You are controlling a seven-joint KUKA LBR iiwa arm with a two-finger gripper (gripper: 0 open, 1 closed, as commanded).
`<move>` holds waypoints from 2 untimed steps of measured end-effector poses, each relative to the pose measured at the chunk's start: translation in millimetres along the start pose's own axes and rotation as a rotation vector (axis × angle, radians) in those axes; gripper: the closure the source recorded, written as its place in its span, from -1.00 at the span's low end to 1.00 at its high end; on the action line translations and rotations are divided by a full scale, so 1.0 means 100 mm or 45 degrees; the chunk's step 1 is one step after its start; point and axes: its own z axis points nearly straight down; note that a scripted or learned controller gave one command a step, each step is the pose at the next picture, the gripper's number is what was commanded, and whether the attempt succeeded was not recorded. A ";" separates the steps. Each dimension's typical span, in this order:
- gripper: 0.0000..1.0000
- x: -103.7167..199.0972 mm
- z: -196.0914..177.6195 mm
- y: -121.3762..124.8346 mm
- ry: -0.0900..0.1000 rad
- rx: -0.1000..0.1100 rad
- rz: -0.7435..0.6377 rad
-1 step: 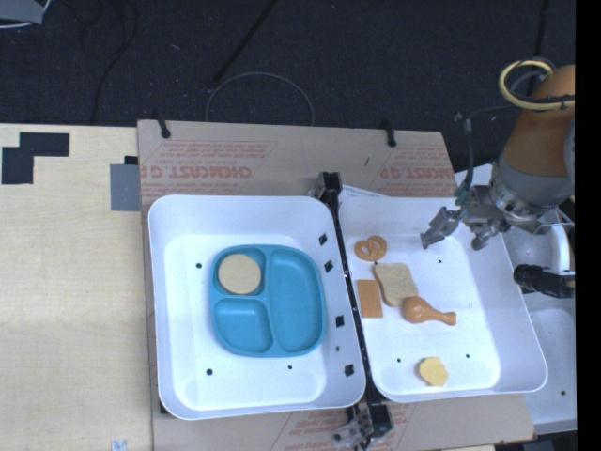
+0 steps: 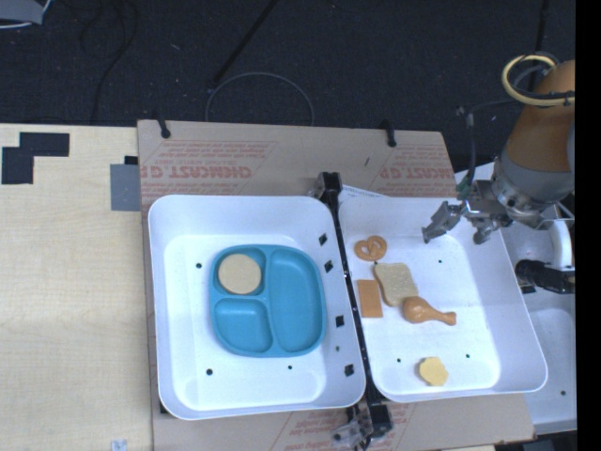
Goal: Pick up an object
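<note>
Robotics lab, test bench.
You see a robot arm (image 2: 537, 148), loose cables (image 2: 258, 87) on dark floor, cardboard (image 2: 282, 158) under two white bins (image 2: 178, 224), toy food (image 2: 406, 294).

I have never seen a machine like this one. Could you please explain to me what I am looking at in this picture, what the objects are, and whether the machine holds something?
The picture is taken by one fixed camera above a bench, looking down at a slant. The grey and orange shape at the right is a robot arm. At its end is a gripper, a small two-finger claw, which hangs open over the top edge of the right bin. Nothing is between its fingers.

Two shallow white bins stand side by side. The left bin holds a blue divided plate with a round tan cookie in one section. The right bin holds toy food: a pretzel, a slice of bread, an orange cracker, a chicken drumstick and a small yellow piece. The robot's job is to pick up one object; no object is lifted yet.
</note>
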 end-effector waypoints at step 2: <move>-1.00 0.06 0.95 0.04 0.002 0.007 -0.002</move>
